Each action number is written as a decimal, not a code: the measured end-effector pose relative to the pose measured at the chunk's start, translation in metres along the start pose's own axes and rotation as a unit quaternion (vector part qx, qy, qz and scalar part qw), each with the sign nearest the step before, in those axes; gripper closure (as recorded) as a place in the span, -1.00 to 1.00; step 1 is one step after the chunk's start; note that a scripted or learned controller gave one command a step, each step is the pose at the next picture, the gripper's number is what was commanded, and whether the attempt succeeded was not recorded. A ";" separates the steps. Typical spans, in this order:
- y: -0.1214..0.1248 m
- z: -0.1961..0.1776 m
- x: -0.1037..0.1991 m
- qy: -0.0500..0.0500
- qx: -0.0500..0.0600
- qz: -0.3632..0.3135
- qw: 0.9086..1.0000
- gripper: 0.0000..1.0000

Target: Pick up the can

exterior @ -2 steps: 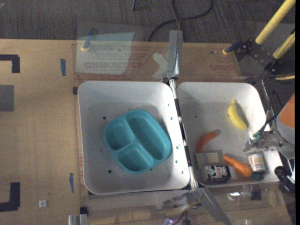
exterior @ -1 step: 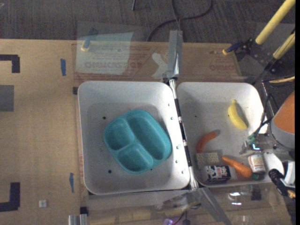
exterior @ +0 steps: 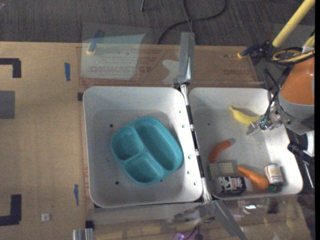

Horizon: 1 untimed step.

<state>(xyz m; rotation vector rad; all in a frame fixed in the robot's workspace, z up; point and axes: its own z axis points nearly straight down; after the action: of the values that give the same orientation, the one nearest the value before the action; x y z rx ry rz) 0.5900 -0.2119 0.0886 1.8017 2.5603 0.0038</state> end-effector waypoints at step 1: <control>0.078 0.000 0.053 0.001 -0.001 -0.140 0.990 1.00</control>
<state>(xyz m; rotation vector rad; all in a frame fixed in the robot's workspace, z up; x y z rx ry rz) 0.6459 -0.1359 0.0889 1.4264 2.7864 0.0061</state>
